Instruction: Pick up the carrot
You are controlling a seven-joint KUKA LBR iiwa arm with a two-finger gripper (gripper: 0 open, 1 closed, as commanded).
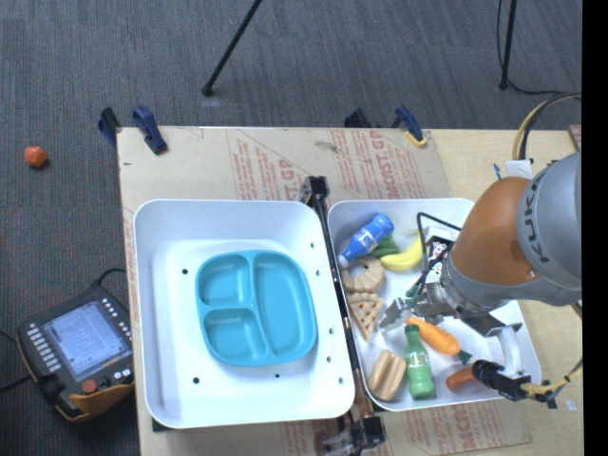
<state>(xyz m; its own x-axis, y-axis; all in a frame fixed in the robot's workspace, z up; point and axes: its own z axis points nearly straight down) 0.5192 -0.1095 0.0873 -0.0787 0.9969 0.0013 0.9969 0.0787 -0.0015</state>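
Note:
The carrot (439,337), orange with a small green top, lies slanted in the right bin (494,399), just right of a green bottle (418,362). My gripper (407,310) hangs low over the bin's middle, right above the carrot's green end and next to a waffle piece (365,310). The grey and orange arm (508,240) covers the bin's right part. From this angle I cannot make out whether the gripper touches the carrot.
The right bin also holds a blue bottle (366,237), a banana (407,257), a round cookie (363,278), a bread roll (386,375) and a reddish piece (460,379). In the left bin (161,255) sits a blue divided plate (255,307).

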